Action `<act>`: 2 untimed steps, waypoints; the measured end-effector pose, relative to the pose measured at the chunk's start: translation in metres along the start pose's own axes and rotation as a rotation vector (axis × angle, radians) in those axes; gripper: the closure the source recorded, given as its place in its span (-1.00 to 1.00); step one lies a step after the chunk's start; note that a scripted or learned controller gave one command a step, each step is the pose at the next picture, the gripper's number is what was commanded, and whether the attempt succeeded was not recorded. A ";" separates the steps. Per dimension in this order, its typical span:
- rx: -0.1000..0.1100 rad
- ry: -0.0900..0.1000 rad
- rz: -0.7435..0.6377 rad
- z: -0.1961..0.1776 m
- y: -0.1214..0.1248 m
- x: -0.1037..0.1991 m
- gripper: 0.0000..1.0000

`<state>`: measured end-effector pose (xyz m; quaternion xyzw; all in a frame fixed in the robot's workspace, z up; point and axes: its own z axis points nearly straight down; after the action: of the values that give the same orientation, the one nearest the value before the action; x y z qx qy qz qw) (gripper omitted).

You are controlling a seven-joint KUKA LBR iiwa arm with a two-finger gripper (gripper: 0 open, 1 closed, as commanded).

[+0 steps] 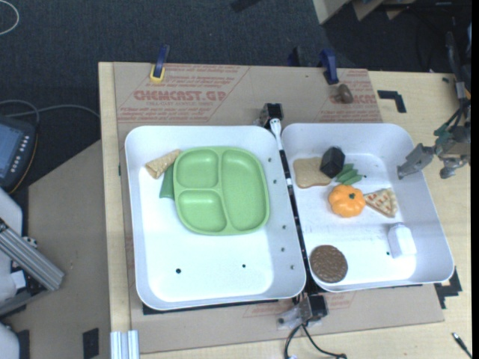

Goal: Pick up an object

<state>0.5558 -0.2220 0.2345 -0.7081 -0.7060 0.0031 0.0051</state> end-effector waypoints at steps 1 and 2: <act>-0.012 -0.004 -0.003 -0.007 0.003 0.000 -1.00; -0.007 -0.001 -0.003 0.036 0.003 0.003 -1.00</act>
<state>0.5587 -0.2193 0.1990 -0.7070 -0.7072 0.0010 0.0022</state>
